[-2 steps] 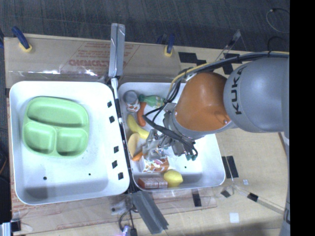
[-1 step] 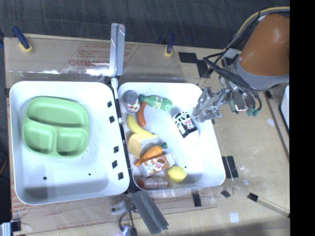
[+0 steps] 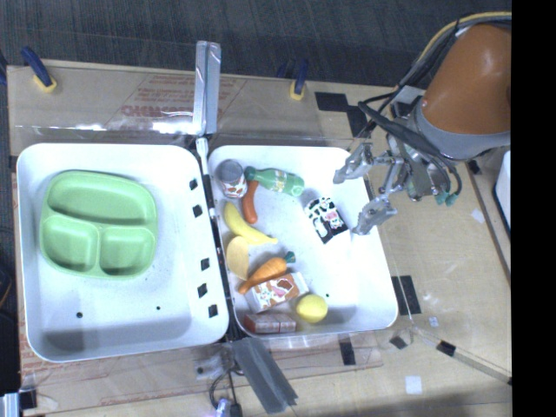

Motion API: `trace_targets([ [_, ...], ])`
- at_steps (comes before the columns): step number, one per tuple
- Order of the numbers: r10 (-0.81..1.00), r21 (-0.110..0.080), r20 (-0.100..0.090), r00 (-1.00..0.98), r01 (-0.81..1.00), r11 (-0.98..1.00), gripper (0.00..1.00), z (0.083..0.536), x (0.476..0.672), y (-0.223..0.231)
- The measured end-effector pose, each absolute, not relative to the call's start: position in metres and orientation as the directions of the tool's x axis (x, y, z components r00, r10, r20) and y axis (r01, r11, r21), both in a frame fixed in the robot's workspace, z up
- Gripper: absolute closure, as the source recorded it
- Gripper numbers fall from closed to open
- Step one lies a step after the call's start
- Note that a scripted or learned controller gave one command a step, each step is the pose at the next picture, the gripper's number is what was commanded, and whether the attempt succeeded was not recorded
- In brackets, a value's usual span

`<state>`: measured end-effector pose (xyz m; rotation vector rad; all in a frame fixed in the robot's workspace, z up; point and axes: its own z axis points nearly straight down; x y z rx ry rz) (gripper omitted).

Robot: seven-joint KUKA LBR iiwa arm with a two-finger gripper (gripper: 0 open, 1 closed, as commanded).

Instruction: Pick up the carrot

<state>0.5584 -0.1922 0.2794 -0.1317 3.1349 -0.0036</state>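
Nearest the camera, the gripper [image 3: 363,193] hangs with fingers spread wide and holding nothing, over the 3 o'clock edge of the right bin [image 3: 369,298]. At 8 o'clock from it, well apart, the carrot [image 3: 268,270] lies among other food items.

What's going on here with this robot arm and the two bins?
A robot arm is set to pick up the carrot, which lies in the right bin among other food items: a banana, a lemon, a green bottle and a small can. The gripper hovers at that bin's upper right edge, fingers open and holding nothing, well away from the carrot. The left bin holds a green tray.
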Motion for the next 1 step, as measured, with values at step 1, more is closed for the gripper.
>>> trace_targets([
  [1,-0.306,0.0,-0.001,-0.952,-0.306,0.952,0.0,0.1539,0.4831,-0.1636],
])
